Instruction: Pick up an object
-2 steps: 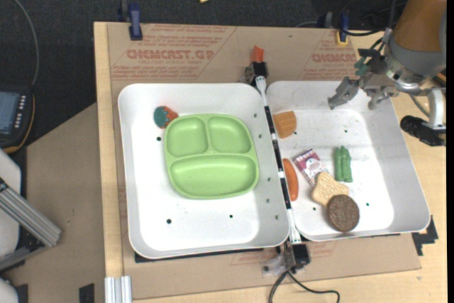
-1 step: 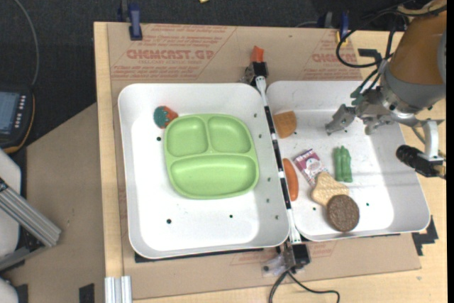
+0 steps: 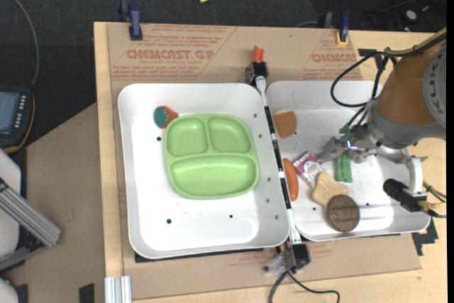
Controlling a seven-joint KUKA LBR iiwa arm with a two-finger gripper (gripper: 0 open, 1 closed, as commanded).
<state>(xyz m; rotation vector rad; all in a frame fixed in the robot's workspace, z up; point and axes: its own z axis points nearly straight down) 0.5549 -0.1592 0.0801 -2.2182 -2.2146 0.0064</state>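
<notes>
I see the gripper [image 3: 345, 152] low in the right bin [image 3: 369, 223], its tip just above a small green block [image 3: 343, 170]. The block's long axis runs top to bottom in the view, directly below the tip. I cannot tell how the jaws stand. A tan cracker [image 3: 328, 188] lies just beside the block.
</notes>
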